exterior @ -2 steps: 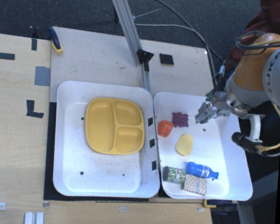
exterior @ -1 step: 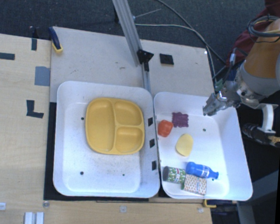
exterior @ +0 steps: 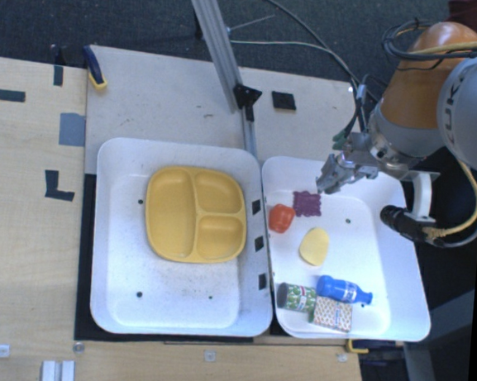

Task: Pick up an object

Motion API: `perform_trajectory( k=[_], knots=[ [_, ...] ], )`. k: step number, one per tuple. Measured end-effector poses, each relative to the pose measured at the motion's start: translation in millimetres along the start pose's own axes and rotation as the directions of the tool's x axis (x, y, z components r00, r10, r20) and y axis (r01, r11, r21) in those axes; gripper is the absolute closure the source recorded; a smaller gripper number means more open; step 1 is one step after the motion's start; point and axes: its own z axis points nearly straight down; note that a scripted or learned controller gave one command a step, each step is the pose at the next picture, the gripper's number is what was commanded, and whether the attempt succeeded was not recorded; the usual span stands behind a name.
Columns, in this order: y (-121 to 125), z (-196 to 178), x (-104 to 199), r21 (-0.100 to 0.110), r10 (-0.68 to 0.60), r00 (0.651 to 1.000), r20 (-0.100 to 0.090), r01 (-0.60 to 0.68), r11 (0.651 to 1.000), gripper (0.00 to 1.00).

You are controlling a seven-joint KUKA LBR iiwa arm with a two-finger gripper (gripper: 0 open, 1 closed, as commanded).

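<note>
I see the tool (exterior: pixel 329 178) hanging low over the far part of the right bin (exterior: pixel 393 319), just above the purple thing (exterior: pixel 307 203); whether it is spread or pressed together I cannot tell; nearby lie an orange ball (exterior: pixel 281 218), a yellow piece (exterior: pixel 315 246), a blue bottle (exterior: pixel 343 289); the left bin (exterior: pixel 113 291) holds a yellow tray (exterior: pixel 195 215).

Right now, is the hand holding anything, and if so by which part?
Nothing is seen held. The hand hangs above the right bin, just right of the purple object, with nothing visible between its fingers.
</note>
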Motion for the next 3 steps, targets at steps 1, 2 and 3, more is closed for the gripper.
perform_trajectory(
  k=[1,2,3],
  knots=[
    [-12,14,55,0.003,0.001,1.0,0.001,-0.001,1.0,1.0],
    [-24,7,110,0.002,-0.001,1.0,-0.001,0.001,1.0,1.0],
    [-24,18,165,0.003,0.0,1.0,0.001,0.0,1.0,1.0]
  ],
)
